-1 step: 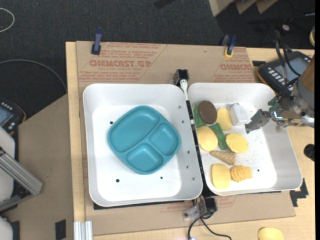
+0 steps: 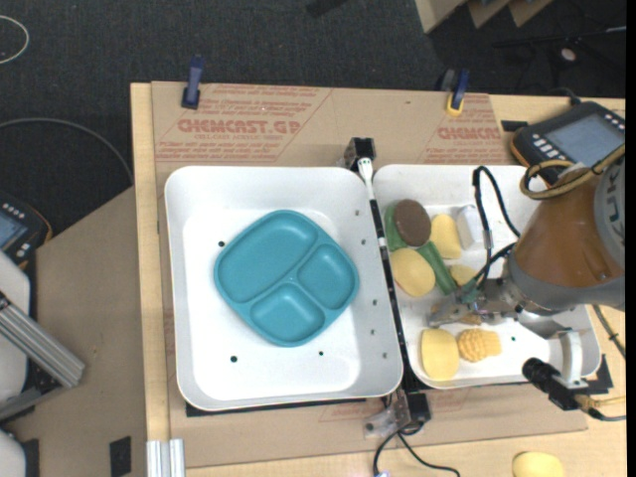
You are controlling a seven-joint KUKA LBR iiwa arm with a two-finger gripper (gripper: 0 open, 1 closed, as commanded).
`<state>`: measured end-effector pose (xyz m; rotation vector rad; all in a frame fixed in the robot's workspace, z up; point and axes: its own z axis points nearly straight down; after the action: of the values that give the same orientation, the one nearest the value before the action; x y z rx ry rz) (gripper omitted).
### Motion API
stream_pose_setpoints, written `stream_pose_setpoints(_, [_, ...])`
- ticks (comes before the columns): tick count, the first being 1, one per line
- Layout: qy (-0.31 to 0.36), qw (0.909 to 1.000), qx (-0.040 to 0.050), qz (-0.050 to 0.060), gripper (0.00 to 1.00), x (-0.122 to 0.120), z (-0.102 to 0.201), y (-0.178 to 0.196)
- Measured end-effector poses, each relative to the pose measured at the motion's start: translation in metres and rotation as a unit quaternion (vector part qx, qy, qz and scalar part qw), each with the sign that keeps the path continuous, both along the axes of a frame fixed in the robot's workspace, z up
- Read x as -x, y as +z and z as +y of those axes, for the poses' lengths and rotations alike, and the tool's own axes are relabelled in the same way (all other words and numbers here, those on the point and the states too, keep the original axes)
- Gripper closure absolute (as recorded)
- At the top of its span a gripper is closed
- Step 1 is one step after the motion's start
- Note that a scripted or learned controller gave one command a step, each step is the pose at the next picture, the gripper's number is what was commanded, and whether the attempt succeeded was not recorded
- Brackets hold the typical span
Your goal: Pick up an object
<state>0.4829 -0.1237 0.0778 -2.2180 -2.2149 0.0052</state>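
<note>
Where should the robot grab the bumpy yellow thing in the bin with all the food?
Probably around the middle of the bumpy yellow piece, coming straight down from above. It lies flat on the right bin, with a smooth yellow piece touching its left, so closing across its front and back sides looks easiest.

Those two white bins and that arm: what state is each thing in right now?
Blue divided plate: lying flat in the left bin, its compartments bare.
Brown round piece: lying in the right bin, near the top.
Yellow pieces: lying loose in the right bin.
Bumpy yellow piece: lying beside a smooth one.
Gripper: low over the right bin; hold unclear.
</note>
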Motion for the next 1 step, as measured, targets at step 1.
stream_pose_setpoints(1, [0.000, 1.0000, 0.0018, -0.005, 1.00, -0.0023, -0.0008, 0.0169])
